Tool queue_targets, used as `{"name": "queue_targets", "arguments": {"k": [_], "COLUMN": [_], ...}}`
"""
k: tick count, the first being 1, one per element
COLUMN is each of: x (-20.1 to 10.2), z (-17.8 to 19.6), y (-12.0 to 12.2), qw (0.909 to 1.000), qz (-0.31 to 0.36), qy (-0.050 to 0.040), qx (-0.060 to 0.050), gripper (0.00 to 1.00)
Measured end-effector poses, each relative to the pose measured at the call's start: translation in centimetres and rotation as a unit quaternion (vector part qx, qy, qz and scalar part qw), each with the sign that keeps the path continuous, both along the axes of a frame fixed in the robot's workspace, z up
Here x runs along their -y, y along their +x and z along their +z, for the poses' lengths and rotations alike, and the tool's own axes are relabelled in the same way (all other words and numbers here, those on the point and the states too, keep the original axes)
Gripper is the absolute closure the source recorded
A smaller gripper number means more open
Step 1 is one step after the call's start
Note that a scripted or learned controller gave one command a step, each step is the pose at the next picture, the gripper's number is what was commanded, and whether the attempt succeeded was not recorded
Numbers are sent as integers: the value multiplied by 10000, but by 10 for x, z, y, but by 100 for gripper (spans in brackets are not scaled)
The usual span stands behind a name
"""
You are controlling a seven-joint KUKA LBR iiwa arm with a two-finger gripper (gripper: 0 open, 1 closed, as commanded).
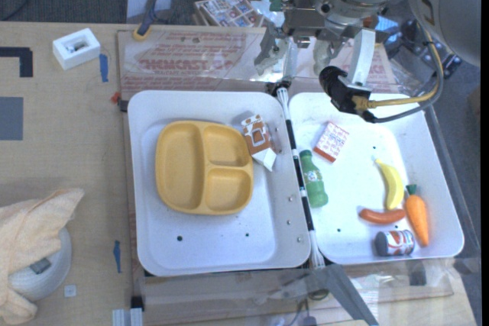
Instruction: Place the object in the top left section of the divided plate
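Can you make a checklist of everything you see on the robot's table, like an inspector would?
Surface: two white bins, left bin and right bin, side by side on a wooden bench.
Job's things: yellow divided plate in the left bin, sections bare; small brown-and-white packet at its right edge.
Clutter: in the right bin, green bottle, red-and-white card, banana, carrot, sausage, can.
Grippers: gripper above the bins' far edge.
Cables: black and yellow hose by the wrist.
Surroundings: yellow cloth, white box.
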State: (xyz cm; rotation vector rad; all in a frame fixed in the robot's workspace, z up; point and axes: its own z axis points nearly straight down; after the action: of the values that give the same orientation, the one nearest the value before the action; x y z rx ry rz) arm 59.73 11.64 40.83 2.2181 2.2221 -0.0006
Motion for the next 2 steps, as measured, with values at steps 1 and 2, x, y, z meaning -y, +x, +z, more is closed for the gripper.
{"name": "queue_targets", "arguments": {"k": [1,2], "x": [-4,-28], "z": [10,-95], "y": [0,-24], "qw": [10000,9912], "qz": [36,-1324], "qy": [-6,1], "qx": [8,-25], "gripper": [100,100]}}
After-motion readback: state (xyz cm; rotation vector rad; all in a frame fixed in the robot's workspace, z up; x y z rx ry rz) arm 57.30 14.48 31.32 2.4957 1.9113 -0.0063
